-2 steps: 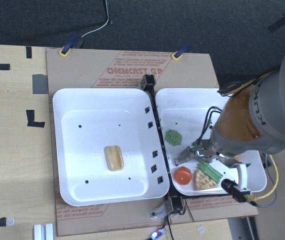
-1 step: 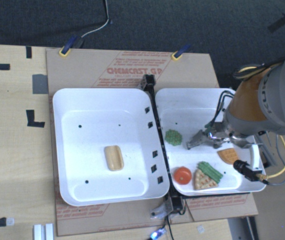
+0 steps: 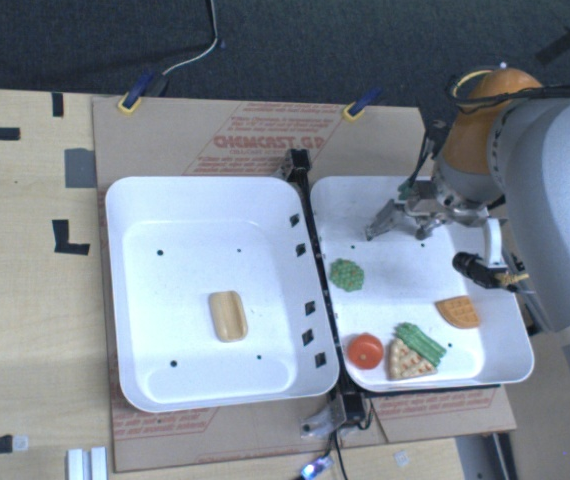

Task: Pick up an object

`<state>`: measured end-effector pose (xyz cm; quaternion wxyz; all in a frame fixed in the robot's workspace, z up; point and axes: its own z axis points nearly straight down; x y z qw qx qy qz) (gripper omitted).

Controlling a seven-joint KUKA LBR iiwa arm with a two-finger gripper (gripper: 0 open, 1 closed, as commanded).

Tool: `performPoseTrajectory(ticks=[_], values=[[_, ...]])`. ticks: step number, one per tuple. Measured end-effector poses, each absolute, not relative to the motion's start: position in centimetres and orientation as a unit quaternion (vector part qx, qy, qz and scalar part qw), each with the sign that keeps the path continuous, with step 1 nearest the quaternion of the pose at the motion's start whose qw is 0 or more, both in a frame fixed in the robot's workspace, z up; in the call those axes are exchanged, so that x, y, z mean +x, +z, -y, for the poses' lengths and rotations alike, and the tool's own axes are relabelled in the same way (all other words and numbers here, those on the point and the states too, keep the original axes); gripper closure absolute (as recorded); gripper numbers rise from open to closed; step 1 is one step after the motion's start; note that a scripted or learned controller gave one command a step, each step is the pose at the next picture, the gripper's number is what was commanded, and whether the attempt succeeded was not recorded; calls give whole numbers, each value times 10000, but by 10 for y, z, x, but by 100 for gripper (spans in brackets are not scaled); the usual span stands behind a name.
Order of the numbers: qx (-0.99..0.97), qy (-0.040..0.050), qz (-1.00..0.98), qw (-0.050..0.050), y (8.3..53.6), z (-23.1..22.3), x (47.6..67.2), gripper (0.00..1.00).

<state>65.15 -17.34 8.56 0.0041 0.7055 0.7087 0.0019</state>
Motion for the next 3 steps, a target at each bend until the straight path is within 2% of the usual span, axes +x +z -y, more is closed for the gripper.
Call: performPoseTrajectory(ticks=[1,2,3], values=[[7062,-5,-7080,28,96,174,648,100],[7072,10,-7070,40,173,223,670,100],[7044,21,-7098,13,241,138,670,100]])
